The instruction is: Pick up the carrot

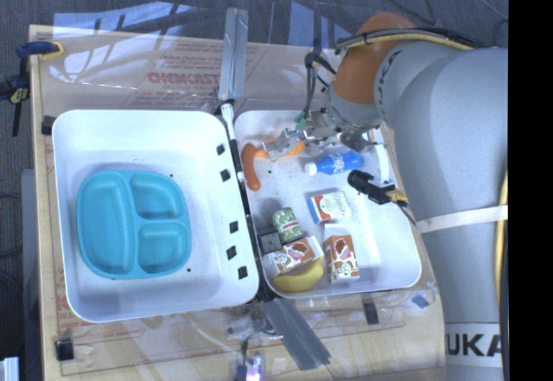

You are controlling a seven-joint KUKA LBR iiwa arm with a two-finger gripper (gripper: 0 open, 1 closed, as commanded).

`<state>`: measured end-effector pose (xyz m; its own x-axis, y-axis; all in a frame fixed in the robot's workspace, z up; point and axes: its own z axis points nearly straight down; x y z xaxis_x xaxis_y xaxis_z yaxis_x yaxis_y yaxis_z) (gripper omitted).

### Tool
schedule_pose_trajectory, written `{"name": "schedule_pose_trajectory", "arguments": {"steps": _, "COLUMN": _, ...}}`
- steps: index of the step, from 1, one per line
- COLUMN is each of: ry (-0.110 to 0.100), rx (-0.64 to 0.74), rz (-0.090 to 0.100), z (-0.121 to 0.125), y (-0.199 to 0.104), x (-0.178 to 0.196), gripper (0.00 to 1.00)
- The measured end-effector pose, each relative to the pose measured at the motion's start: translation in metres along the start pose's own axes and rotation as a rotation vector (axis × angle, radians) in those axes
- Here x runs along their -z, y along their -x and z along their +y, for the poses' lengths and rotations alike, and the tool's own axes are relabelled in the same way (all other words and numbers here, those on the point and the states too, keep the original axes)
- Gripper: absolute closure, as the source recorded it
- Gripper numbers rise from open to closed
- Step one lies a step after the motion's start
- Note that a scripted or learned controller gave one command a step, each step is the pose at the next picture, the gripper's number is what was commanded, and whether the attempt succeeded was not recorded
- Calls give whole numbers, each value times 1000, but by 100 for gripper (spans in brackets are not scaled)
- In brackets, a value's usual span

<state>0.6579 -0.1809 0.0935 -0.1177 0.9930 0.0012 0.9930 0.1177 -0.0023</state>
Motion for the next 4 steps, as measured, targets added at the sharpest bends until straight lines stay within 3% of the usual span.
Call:
{"name": "schedule_pose_trajectory", "arguments": {"steps": 2, "ry": 0, "rx": 0, "rz": 0, "z": 0, "y": 0, "x": 0, "gripper": 0}}
{"name": "schedule_pose_trajectory", "arguments": {"steps": 3, "ry": 2, "rx": 8, "rz": -2, "z": -2, "y": 16, "x": 54, "gripper": 0}}
{"name": "schedule_pose_trajectory", "arguments": {"steps": 4, "ry": -1, "rx": 25, "rz": -1, "z": -2, "y": 10, "x": -2, "gripper": 0}}
